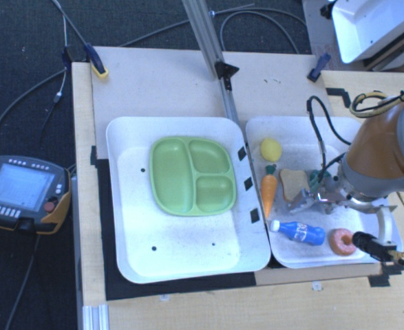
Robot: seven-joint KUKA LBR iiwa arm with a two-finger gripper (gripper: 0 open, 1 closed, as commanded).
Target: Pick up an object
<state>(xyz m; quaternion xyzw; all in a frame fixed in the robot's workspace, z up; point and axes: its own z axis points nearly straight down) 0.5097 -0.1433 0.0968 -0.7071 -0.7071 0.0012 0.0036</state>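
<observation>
Pincer (pixel 310 196) hangs over right bin (pixel 292 254) beside toast (pixel 292 183), carrot (pixel 268 194).

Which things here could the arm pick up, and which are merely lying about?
For the job: lemon, carrot, bread slice, blue bottle, doughnut, gripper.

Lying about: green divided plate, teach pendant, cables.

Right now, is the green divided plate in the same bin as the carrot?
No, the green plate lies in the left bin, while the carrot lies in the right bin.
</observation>
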